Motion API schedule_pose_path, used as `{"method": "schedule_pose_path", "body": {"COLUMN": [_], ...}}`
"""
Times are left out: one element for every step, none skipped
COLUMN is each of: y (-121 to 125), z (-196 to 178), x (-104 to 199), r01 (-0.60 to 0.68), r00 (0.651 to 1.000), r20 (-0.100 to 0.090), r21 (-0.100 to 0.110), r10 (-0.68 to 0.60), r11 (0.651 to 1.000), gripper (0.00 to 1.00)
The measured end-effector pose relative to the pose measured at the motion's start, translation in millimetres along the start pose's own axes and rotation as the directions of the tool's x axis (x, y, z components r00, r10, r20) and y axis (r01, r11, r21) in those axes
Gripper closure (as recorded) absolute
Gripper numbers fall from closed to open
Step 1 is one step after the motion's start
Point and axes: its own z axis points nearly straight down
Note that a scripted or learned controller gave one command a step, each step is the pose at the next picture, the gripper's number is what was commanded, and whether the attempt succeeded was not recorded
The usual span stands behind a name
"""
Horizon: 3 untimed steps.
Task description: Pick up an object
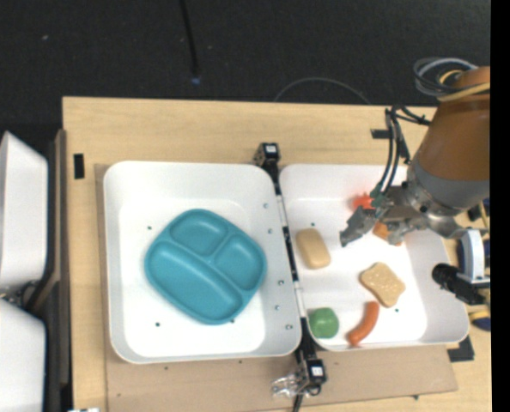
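Lower right of frame, right-hand bin (427, 320), front row: green round item (324, 322) beside orange sausage-shaped item (363, 324), both lying loose on bin floor. Just above these: tan toast-like slice (383, 283), lying flat. Left of it, near divider between bins: pale yellow bread-roll shape (312, 249), lying free, untouched.

Candidate objects for pick-up: four, all resting in right-hand bin, none lifted.

Gripper (377, 223): right of centre, over upper part of right-hand bin, between roll and bin's far wall; tilted toward frame left. Finger state: cannot tell, dark parts too blurred to separate. Nothing visible between them. Small orange-red patch at wrist, nature unclear.

Arm (454, 144): grey with orange band, entering from right edge.

Left-hand bin (122, 316), centre left: teal sectioned plate (205, 264), flat, well apart from gripper.

Progress, judged: approach stage; no grasp shown, no object raised. Remaining: descend on an item, likely roll as nearest, close, lift.
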Motion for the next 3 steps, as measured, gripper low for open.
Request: {"method": "schedule_pose_path", "body": {"y": [2,-3,-5], "z": [-7,53,112], "x": [0,-7,-17], "r01": [0.003,0.0,0.0], "r00": [1.0,1.0,1.0], "r20": [0.002,0.002,0.002], "r21": [-0.013,-0.008,-0.007], "r10": [-0.003,0.0,0.0], "r11": [1.0,1.0,1.0], "gripper": [0.0,0.0,0.0]}}
